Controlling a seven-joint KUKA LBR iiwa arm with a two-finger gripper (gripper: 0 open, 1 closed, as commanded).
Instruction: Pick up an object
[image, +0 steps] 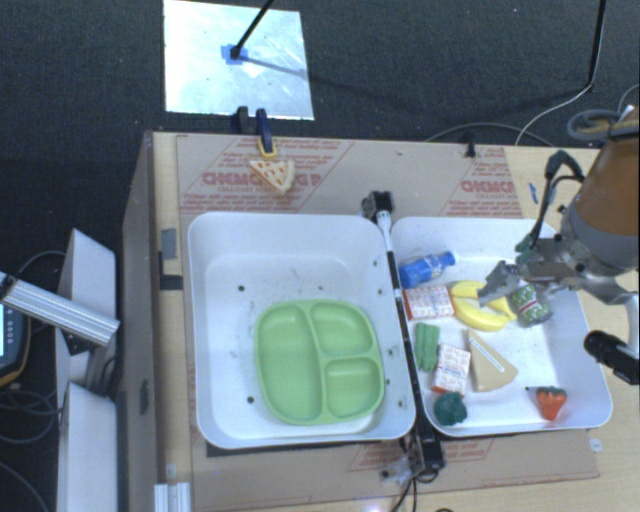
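My gripper hangs over the back right part of the right bin. A small dark green can sits right at its tip, touching or just under it, beside a yellow banana. I cannot make out whether the can is gripped. Also lying in this bin are a blue bottle, a red and white box, a green block, a red and white packet, a beige wedge, a dark green broccoli piece and a red strawberry.
The left bin holds a green divided plate. The rim between the two bins runs just left of the bottle. A toy pizza slice lies on the cardboard behind the bins. A black part juts in at the right.
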